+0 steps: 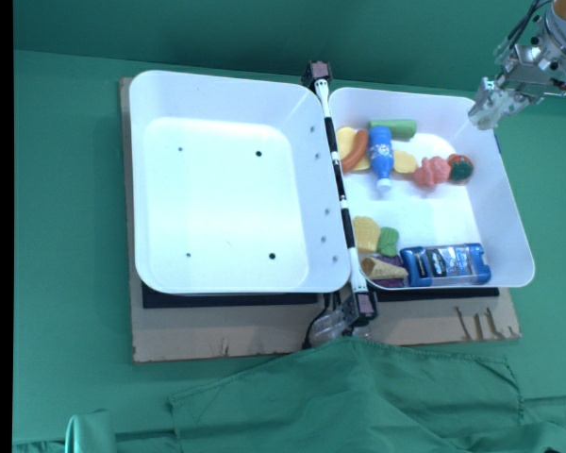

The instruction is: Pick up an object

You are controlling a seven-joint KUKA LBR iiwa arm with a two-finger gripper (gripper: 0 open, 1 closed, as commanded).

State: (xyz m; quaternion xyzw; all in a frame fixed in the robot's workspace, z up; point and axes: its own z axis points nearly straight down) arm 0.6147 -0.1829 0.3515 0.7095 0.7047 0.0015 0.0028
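The right bin [509,225] holds several small items. A blue bottle [381,153] lies near its back, with a green piece [393,128] behind it and orange and yellow pieces [352,148] at its left. A pink and red toy [441,170] lies to the right of the bottle. At the front sit a blue packet [445,263], a yellow piece [365,230], a small green piece [389,242] and a cone-like piece [383,270]. My gripper [491,107] hangs above the right bin's back right corner, apart from every item.
The left bin [222,192] stands beside the right one, joined by a white divider rail [335,173]. Both rest on a cardboard sheet [217,333] on green cloth. A fold of green cloth [358,394] lies at the front.
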